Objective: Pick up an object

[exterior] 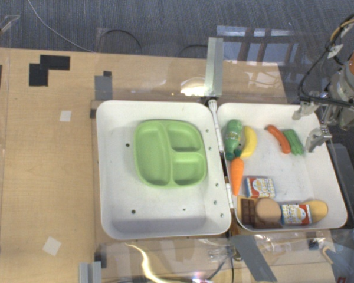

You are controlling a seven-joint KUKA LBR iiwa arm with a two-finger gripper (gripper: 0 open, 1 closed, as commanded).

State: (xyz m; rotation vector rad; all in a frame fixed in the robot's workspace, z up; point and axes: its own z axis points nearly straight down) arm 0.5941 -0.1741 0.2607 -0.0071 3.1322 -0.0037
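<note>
Nothing has been picked up yet; the whole grasp is judged still to come. The wooden tabletop [41, 175] carries two smooth white bins. To the left of the tool [316, 125], the right bin [318, 184] holds small glossy toy foods, all lying loose. The tool's opening cannot be told.

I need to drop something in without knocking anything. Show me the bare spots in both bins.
Left bin: bare floor rings the green divided plate, widest along the near edge. Right bin: open middle patch between the red sausage and the small carton. Crowded: its left wall by the carrot and its near edge.
</note>
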